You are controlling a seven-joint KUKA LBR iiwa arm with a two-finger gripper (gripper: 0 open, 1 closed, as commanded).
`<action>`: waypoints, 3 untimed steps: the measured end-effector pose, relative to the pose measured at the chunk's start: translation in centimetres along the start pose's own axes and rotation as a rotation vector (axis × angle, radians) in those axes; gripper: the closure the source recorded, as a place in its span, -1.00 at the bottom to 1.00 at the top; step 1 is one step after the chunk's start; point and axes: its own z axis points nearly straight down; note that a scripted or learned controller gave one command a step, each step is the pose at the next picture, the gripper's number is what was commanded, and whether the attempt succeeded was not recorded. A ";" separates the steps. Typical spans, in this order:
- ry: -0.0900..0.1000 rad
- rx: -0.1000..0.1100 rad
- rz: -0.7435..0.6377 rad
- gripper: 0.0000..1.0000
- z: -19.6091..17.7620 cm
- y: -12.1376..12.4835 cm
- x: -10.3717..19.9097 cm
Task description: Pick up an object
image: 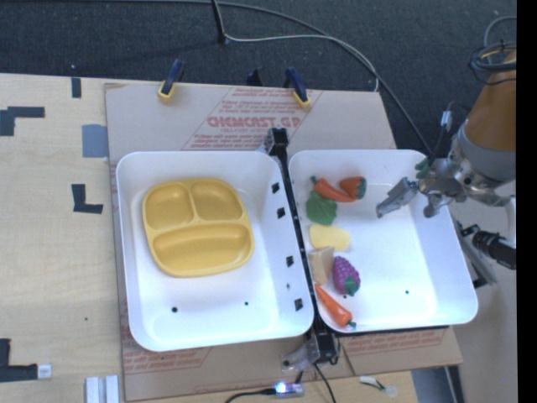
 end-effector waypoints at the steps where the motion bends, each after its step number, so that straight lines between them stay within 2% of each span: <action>1: 0.001 0.006 -0.001 -1.00 16.8 4.0 0.9; 2: 0.001 -0.009 -0.006 -1.00 5.8 0.7 8.6; 3: 0.000 -0.006 -0.004 -1.00 0.1 6.3 12.2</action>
